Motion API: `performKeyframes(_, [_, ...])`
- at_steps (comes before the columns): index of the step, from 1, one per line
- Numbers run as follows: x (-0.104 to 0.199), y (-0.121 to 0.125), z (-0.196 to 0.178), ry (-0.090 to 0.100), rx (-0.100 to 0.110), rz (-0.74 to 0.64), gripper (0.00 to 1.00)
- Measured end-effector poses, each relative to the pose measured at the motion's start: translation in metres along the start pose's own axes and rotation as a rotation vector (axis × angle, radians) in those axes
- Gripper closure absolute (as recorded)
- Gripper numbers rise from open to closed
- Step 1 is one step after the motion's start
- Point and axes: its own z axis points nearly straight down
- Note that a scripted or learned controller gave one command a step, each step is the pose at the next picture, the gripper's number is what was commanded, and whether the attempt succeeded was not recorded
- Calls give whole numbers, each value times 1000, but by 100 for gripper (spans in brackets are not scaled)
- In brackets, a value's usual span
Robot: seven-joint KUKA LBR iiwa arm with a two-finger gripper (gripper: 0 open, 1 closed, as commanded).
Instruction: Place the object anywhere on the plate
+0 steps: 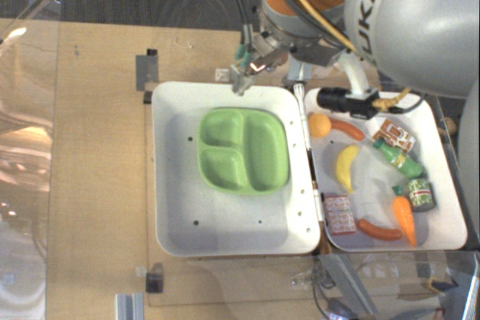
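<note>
Nothing lies yet on the green three-compartment plastic plate [244, 151] in the left white bin [174, 221], so we judge the task barely begun. We see the gripper [241, 80] above that bin's far rim, though we cannot tell its state; the toy foods, a yellow banana [346, 165] among them, wait in the right white bin [442, 236].

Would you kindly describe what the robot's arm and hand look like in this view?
The large rounded grey arm bears black KUKA lettering and an orange band above the wrist. Thin dark cables loop near the small metallic hand, which shows green and reddish details.
</note>
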Motion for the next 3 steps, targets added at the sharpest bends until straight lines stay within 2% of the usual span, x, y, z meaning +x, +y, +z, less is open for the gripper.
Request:
performKeyframes(1, [-53,-72,40,0,3,-208,100])
performKeyframes(2, [-118,-86,119,1,5,-131,100])
performKeyframes(3, [-111,-48,163,1,4,-138,100])
